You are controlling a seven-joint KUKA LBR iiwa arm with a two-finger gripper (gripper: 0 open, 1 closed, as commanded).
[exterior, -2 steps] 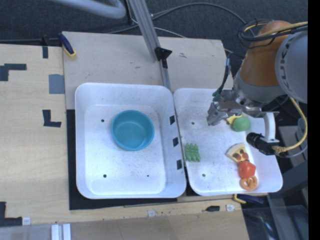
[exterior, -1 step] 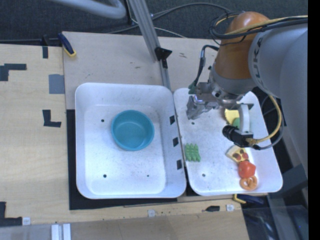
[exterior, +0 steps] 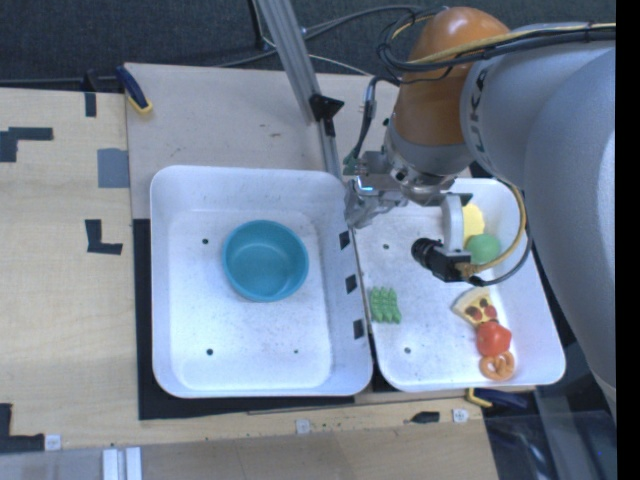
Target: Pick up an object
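Observation:
My gripper (exterior: 360,211) hangs over the far left corner of the right bin (exterior: 430,340), just by the divide between the two bins, and I see nothing in it. The nearest object is a small green ridged piece (exterior: 385,305), lying below it near the bin's left wall. Along the right side lie a yellow piece (exterior: 472,215), a green ball (exterior: 484,248), a pizza-slice toy (exterior: 474,308), a red tomato (exterior: 494,338) and an orange ring-shaped piece (exterior: 498,366). In the left bin (exterior: 180,368) stands a blue bowl (exterior: 265,259).
The arm's orange band (exterior: 445,68) and grey body cover the right bin's far right part. A black part (exterior: 438,256) on a cable hangs beside the green ball. A slanted metal pole (exterior: 295,58) runs down to the bins' far edge.

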